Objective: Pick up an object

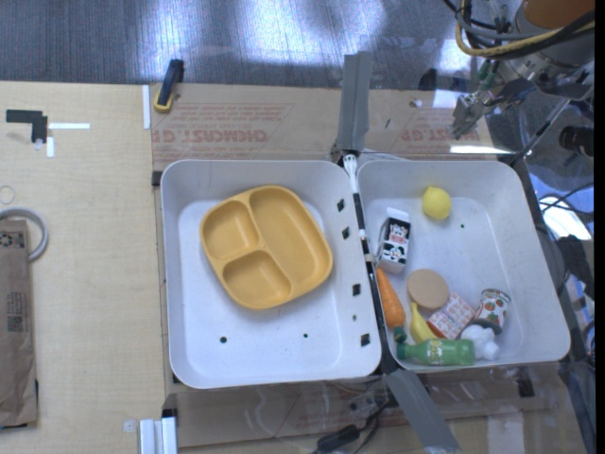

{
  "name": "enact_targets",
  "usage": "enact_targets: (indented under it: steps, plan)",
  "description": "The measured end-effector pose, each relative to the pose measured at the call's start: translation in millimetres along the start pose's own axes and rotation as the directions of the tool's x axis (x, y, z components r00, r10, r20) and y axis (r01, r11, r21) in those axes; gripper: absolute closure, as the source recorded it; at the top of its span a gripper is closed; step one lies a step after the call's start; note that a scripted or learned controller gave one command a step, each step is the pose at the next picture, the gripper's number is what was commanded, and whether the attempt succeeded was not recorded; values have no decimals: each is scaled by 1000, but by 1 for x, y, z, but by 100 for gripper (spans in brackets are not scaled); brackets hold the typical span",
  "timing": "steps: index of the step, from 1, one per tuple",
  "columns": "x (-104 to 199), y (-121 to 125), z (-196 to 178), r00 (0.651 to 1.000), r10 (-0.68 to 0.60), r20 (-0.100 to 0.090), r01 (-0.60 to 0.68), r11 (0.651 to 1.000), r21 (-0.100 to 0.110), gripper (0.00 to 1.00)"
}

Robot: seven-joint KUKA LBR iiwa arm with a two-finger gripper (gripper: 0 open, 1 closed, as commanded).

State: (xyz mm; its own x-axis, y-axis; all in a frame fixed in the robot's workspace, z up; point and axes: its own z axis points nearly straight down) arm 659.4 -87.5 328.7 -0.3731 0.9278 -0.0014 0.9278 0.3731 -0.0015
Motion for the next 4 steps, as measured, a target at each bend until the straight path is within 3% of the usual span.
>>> enact_targets:
  steps: [1,2,3,4]
  plan:
    - [34,-77,38,953,-303,0,303,953,-1,100]
    - [22,-109,234,929,-370,1,370,929,-2,100]
    - [-14,-131,166,999,-40,1,40,999,-2,100]
    - [-69,-87,94,997,74,1,-74,997,-1,100]
